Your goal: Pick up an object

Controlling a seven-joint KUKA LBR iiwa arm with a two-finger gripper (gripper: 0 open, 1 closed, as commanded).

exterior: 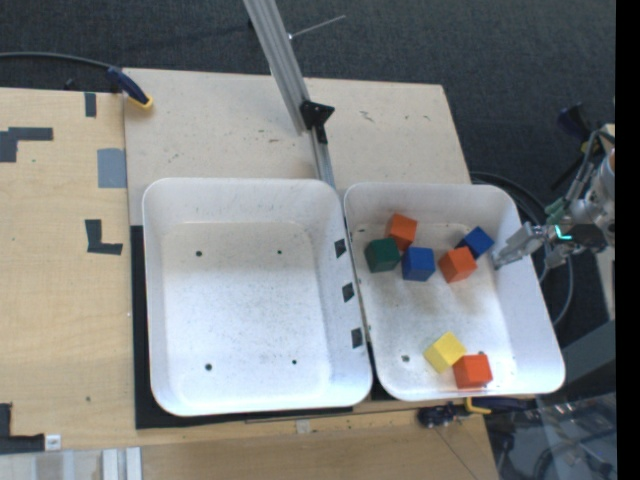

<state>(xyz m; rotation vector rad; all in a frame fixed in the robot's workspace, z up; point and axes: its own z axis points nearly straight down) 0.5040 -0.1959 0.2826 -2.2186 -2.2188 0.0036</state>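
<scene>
From the overhead camera I see the two white bins side by side on the bench (pixel 280 138), the left bin (pixel 160 298) holding nothing I can make out besides a few dark specks, the right bin (pixel 525 308) carrying all the blocks. Near its far wall sit an orange block (pixel 402 229), a dark green block (pixel 381 255) just beside it, a blue block (pixel 418 263) touching the green one's right side, another orange block (pixel 457 264) next to that, and a second blue block (pixel 477 241) behind it toward the right rim. Near the front wall lie a yellow block (pixel 444 351) and a red-orange block (pixel 472 370), touching each other. The hand (pixel 520 243) reaches over the right rim of that bin, its grey tip pointing toward the blue and orange pair but apart from them; I cannot tell how its closing parts stand, and I see no block in it. A metal rail (pixel 275 43) slants down from the top toward the gap between the bins
</scene>
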